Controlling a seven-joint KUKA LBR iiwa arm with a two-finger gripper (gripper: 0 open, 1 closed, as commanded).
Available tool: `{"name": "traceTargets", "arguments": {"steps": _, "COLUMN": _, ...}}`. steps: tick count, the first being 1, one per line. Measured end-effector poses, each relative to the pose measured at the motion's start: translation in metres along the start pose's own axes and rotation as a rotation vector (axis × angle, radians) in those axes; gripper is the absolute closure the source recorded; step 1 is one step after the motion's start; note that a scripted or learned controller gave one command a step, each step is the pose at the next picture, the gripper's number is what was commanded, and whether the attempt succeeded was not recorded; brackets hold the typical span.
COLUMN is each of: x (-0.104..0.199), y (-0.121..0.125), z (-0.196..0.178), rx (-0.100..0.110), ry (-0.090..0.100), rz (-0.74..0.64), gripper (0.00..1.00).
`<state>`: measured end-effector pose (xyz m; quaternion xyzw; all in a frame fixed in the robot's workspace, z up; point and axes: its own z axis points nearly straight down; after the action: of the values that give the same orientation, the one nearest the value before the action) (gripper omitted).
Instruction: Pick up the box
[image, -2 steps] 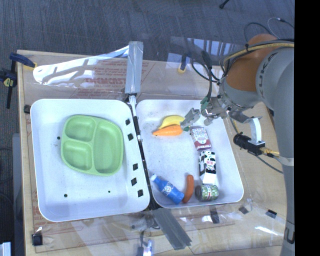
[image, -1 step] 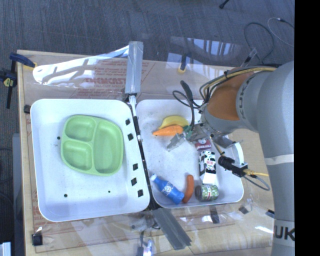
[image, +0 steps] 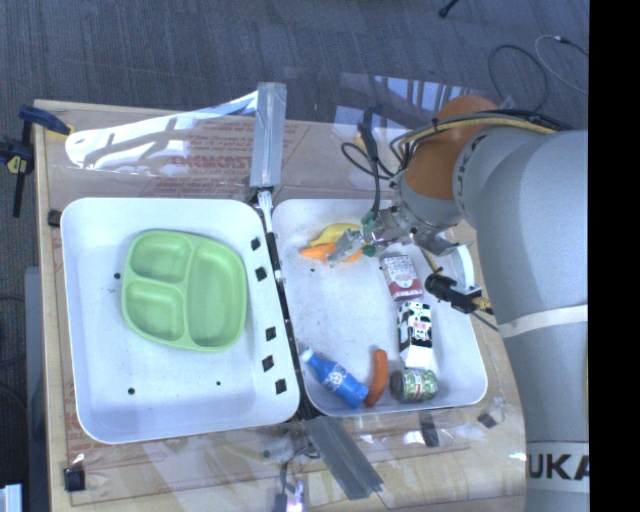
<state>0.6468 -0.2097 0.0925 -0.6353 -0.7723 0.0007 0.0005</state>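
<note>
Grey arm comes in from the right of the frame, orange band sits upper right, claw is down at the top edge of the right bin, right among a yellow and orange toy cluster. Can't tell how wide the claw is open or whether it has anything; the wrist hides the tips. The box, by my read, is the cow-print carton lying lengthwise along the right side of that bin, right of frame centre, just below a red-labelled packet and just above a green can. Blue bottle and an orange sausage-shaped toy lie near the bin's bottom edge. Left bin has a green divided plate. Risks: claw sits well above the carton in frame, so a close here likely grabs the toys instead. Carton touches or nearly touches packet and can, so a descent there may clip either neighbour or pinch 2 items. It also lies close to the bin wall, leaving tight room on that side.
</note>
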Motion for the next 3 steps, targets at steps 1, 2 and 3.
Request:
{"name": "traceTargets", "arguments": {"steps": 1, "x": 0.001, "y": -0.014, "z": -0.126, "rx": -0.003, "ry": -0.002, "rz": -0.103, "gripper": 0.0}}
{"name": "traceTargets", "arguments": {"steps": 2, "x": 0.002, "y": -0.014, "z": -0.124, "rx": -0.001, "ry": -0.001, "rz": -0.103, "gripper": 0.0}}
{"name": "traceTargets", "arguments": {"steps": 3, "x": 0.007, "y": -0.027, "z": -0.045, "rx": 0.002, "ry": 0.001, "rz": -0.104, "gripper": 0.0}}
